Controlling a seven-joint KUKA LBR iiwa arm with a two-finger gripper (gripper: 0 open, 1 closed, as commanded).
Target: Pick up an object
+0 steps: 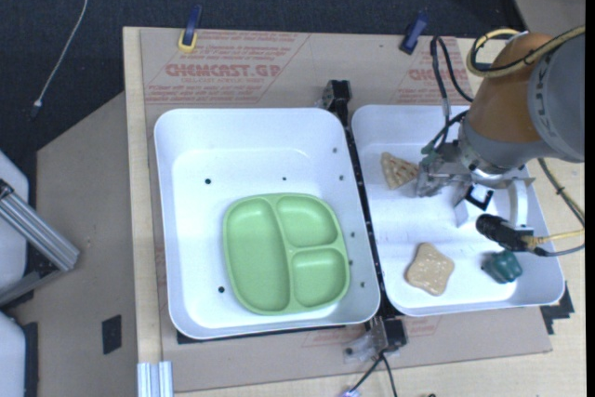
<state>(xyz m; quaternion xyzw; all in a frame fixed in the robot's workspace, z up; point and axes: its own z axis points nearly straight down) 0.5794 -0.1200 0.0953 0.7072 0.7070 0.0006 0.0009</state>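
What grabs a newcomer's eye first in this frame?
Probably the green divided plate lying flat in the left bin. Next, the grey arm with its orange band over the right bin, its gripper low beside a tan waffle-like piece. A tan cracker-like piece and a small teal object lie nearer the front.

The brown board (pixel 279 60) under the bins bears red print along its far edge: "CHEMCAST GP" reads clearly left of the middle. Fainter red lines above and beside it, and more at the right end, are too small to read.
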